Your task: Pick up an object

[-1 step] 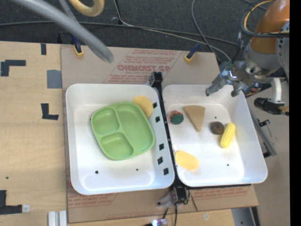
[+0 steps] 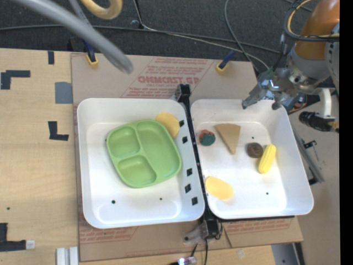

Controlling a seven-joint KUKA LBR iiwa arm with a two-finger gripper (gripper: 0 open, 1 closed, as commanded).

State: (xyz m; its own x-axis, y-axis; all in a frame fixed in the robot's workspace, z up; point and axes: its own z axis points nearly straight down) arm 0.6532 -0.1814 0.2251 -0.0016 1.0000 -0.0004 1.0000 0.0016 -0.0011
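My gripper (image 2: pixel 262 100) hangs over the far rim of the right bin (image 2: pixel 298 195), its two fingers spread open with nothing between them. In that bin lie a tan wedge (image 2: pixel 229 136), a small green and red round piece (image 2: pixel 207 138), a brown round piece (image 2: pixel 254 149), a yellow corn cob (image 2: pixel 267 158) and a yellow oval piece (image 2: pixel 219 188) near the front left. The left bin (image 2: pixel 91 203) holds a green divided plate (image 2: pixel 143 153) and a yellow piece (image 2: pixel 168 122) at the plate's far right edge.
A black divider strip (image 2: pixel 188 148) runs between the two bins. Cables (image 2: pixel 242 32) trail across the dark floor behind the bench. A grey hose (image 2: pixel 66 12) crosses the upper left. Yellow clamps (image 2: pixel 223 65) hold the cardboard sheet under the bins.
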